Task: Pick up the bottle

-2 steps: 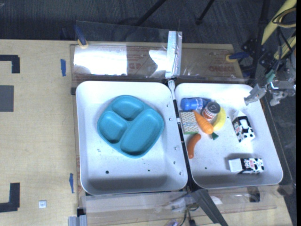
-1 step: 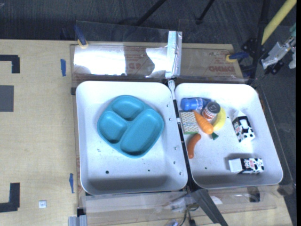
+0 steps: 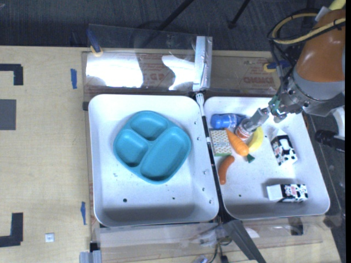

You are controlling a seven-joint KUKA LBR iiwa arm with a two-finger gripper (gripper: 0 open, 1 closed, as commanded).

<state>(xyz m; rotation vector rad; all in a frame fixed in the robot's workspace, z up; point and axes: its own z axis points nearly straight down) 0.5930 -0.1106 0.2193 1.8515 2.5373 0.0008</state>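
Dark carpet [image 3: 137,4], pale wooden bench [image 3: 38,158] — black tripod legs [image 3: 247,4]

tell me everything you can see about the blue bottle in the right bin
The bottle is blue and looks like plastic, lying on its side at the back left of the right bin. Its body points toward the bin's left wall, and its other end runs toward the gripper, which sits low over that end and hides it. A checkered packet and an orange carrot toy lie just in front of it, close or touching.

A robotics lab: taped wooden tabletop [image 3: 44,147], tripod legs [image 3: 192,1] at twelve o'clock, robot arm [image 3: 321,53] at two o'clock.
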